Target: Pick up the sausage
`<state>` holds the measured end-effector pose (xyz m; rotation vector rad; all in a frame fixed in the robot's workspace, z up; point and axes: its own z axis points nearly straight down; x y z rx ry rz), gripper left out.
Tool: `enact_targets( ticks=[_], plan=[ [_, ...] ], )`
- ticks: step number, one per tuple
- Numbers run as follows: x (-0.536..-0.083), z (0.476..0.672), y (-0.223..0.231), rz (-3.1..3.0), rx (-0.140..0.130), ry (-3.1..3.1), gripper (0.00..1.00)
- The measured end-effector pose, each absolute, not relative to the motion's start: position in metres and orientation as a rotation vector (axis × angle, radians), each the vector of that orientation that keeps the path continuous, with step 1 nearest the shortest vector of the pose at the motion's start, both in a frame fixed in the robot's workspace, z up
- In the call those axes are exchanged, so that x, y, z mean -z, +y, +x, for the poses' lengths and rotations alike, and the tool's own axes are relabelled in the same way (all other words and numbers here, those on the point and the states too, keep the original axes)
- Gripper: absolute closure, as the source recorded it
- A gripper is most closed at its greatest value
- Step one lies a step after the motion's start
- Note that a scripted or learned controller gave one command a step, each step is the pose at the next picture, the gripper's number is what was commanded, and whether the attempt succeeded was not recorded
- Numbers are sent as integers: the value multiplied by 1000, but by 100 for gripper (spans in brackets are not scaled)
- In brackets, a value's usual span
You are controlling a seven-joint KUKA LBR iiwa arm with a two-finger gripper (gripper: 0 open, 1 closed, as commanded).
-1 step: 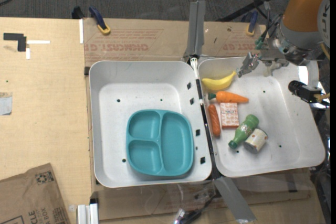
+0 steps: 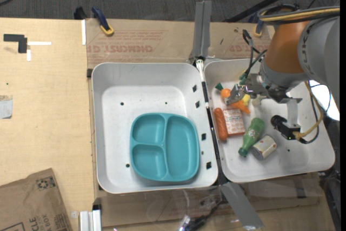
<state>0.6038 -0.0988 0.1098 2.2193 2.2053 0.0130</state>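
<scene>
The sausage is a reddish-orange link lying lengthwise along the left wall of the right bin. It touches a small pink-and-white packet on its right. My gripper hangs over the upper left part of that bin, above and to the right of the sausage's top end and apart from it. It sits among small orange and yellow toy pieces. The grey arm with its orange band comes in from the right.
A green bottle and a small grey can lie to the right of the sausage. A small orange piece sits to the left of the gripper. The left bin holds a teal divided plate.
</scene>
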Motion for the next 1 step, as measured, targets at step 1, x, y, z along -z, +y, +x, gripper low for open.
enact_targets(
  ticks=[1],
  plan=[
    [-111, 497, -94, 2238, -6, 2198, 0]
  ],
)
